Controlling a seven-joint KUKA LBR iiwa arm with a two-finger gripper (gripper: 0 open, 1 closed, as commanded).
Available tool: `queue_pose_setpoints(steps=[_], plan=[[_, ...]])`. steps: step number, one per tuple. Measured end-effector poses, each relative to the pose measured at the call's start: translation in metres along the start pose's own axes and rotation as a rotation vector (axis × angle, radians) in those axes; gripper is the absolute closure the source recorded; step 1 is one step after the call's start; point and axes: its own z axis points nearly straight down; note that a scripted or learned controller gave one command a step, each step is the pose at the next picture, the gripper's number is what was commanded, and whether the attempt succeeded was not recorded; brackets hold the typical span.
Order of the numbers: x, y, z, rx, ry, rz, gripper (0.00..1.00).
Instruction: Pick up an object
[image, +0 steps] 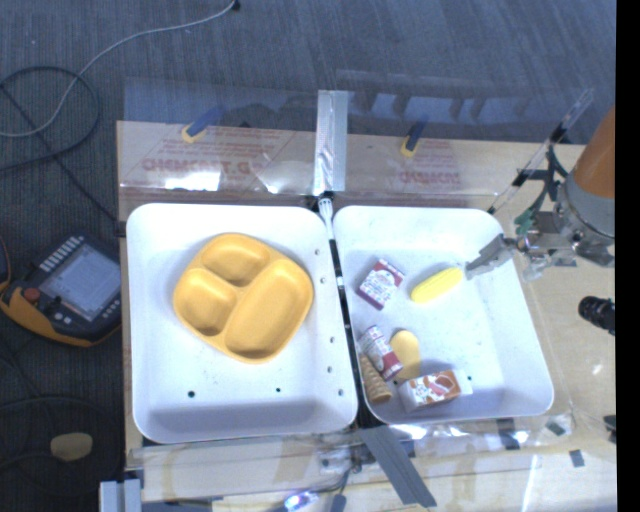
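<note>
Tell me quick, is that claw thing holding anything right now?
Gripper: beside the yellow object in the right bin; open or shut cannot be told.

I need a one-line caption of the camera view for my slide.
Gripper reaches into the right bin beside a yellow oblong object; a yellow divided tray lies in the left bin.

On the worktop (150, 160), the left bin (145, 400) carries a yellow three-section plate (243, 296), while the right bin (520, 370) holds a small red carton (381, 283), a yellow banana-like piece (437, 284), a little can (378, 350), a yellow pear shape (406, 348) and a red-and-white box (434, 388), with the pincer (492, 256) beside the banana piece.
</note>
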Motion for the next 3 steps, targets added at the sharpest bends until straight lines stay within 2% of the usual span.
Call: queue_pose_setpoints(steps=[1,2,3], plan=[[-0.017,0.041,0.135,-0.027,-0.005,0.140,0.00],[0.013,0.067,0.160,-0.011,-0.007,0.060,0.00],[0.051,0.086,0.112,-0.001,-0.002,0.038,0.00]])
